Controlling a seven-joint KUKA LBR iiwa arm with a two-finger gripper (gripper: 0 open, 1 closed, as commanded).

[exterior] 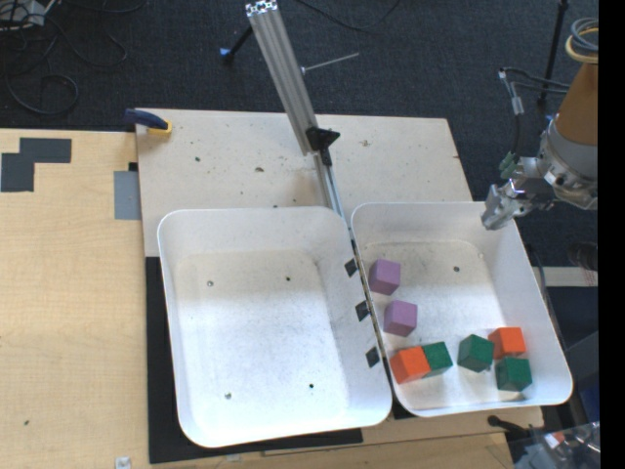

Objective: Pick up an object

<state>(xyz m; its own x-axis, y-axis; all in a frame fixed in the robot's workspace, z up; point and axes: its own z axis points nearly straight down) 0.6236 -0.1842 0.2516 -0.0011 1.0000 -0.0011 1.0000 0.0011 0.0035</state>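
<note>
My arm's gripper (pixel 496 209) hangs at frame right, over the right bin's (pixel 547 311) upper-right rim; can't tell its finger state, nothing visibly held. Blocks sit lower in that bin: 2 purple (pixel 385 275), 2 orange (pixel 410 363), 3 green (pixel 476 352). Left bin (pixel 195 233) alongside.

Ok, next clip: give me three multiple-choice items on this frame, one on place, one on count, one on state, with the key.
1. Where do the blocks lie?
A. right bin
B. left bin
C. bare bench

2. How many purple blocks are there?
A. one
B. two
C. four

3. Where is the gripper?
A. down among the blocks
B. above the right bin's far right rim, away from the blocks
C. over the left bin

Key: 1 A, all seven blocks sit in the right bin. 2 B, one purple block sits just beyond the other. 3 B, it hangs by the rim, apart from every block.
</note>
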